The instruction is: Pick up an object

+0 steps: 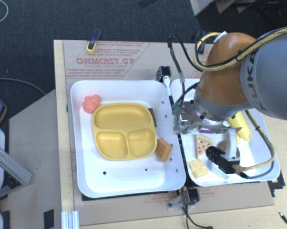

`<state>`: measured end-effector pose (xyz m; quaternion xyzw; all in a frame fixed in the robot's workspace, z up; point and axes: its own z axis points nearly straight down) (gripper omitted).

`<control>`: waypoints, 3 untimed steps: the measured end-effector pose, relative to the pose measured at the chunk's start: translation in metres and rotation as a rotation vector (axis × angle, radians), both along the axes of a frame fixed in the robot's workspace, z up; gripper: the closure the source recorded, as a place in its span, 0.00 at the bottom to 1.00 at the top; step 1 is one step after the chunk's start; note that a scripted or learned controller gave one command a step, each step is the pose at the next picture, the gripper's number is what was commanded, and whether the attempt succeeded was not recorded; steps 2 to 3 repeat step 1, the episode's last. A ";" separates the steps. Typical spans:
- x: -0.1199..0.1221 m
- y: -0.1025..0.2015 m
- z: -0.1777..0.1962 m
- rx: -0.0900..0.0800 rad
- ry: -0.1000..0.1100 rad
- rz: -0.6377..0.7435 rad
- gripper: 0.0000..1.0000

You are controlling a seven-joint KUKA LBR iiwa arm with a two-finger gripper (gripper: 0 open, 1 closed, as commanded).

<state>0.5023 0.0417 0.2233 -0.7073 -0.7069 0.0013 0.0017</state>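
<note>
Pizza slice (201, 144) lies flat, triangular, beside blocky cheese wedge (197, 168).

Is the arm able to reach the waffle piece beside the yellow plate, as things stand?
Probably yes: the waffle piece lies uncovered near the arm, though tightly between the yellow plate and the left bin's wall.

A robotics lab — industrial arm (229, 75) over two white bins (129, 173) (toy food (202, 144) inside), cables (24, 83) trailing across dark carpet (62, 8).

Left bin (124, 175): yellow plate (123, 130) fills centre, pink toy (91, 103) at 10 o'clock; bare floor at 6 o'clock. Arm (229, 75) covers right bin (208, 179).
</note>
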 end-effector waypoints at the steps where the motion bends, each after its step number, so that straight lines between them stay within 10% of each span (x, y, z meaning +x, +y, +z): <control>1: 0.014 -0.006 0.011 -0.001 -0.007 0.000 1.00; 3: 0.014 -0.006 0.011 -0.001 -0.007 0.000 1.00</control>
